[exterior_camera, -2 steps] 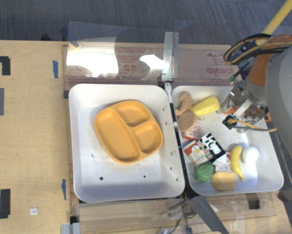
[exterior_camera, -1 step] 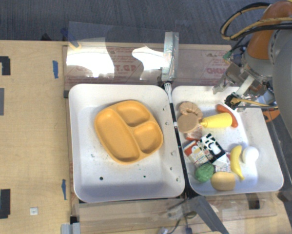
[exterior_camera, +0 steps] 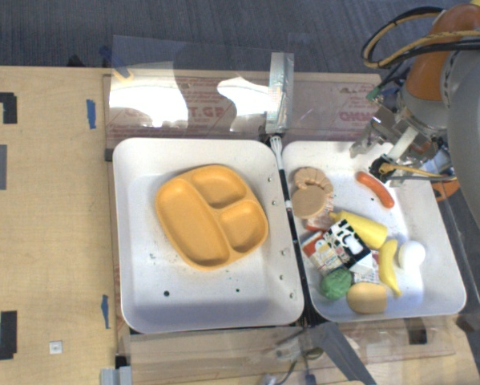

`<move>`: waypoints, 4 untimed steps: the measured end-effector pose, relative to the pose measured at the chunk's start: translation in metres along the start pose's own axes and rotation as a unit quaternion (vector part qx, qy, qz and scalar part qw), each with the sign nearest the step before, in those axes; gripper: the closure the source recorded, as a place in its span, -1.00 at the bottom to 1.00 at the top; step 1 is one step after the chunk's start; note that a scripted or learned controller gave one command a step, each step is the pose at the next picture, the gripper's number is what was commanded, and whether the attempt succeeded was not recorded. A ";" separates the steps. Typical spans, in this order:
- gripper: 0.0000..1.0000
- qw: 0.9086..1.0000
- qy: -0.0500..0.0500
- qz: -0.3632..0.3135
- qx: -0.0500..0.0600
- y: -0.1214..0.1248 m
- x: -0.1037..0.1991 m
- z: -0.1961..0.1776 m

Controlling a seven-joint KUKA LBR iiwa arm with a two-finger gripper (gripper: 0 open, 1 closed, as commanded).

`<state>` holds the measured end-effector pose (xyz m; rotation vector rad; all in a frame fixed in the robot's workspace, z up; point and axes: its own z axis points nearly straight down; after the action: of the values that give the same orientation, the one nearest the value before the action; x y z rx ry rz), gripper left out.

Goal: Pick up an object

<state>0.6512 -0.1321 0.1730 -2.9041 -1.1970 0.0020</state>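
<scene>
The right bin (exterior_camera: 452, 283) holds a heap of small things. A red sausage (exterior_camera: 376, 189) lies near its back, with a tan round piece (exterior_camera: 312, 192) to its left. Further forward are a yellow banana (exterior_camera: 363, 229), a second banana (exterior_camera: 389, 265), a white egg (exterior_camera: 413, 255), a green ball (exterior_camera: 334, 283), a tan potato (exterior_camera: 368, 297) and printed packets (exterior_camera: 336, 249). My gripper (exterior_camera: 381, 144) hangs over the bin's back right corner, just above and behind the sausage. I see nothing held in it.
An orange divided plate (exterior_camera: 211, 213) lies in the left bin (exterior_camera: 143, 287). A clear plastic wall (exterior_camera: 223, 103) with a taped post (exterior_camera: 278, 95) stands behind both bins. The wooden bench (exterior_camera: 39, 239) stretches out to the left.
</scene>
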 end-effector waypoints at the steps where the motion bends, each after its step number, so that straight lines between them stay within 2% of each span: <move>1: -1.00 1.000 -0.001 0.004 0.002 -0.011 -0.003 0.030; 2: -1.00 0.993 -0.001 -0.119 0.002 0.002 -0.066 0.067; 3: -1.00 0.997 0.001 -0.075 -0.001 -0.022 -0.069 0.087; 4: 1.00 0.997 0.002 -0.074 -0.003 -0.021 -0.068 0.075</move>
<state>0.5880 -0.1654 0.0983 -2.8103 -1.4109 -0.0079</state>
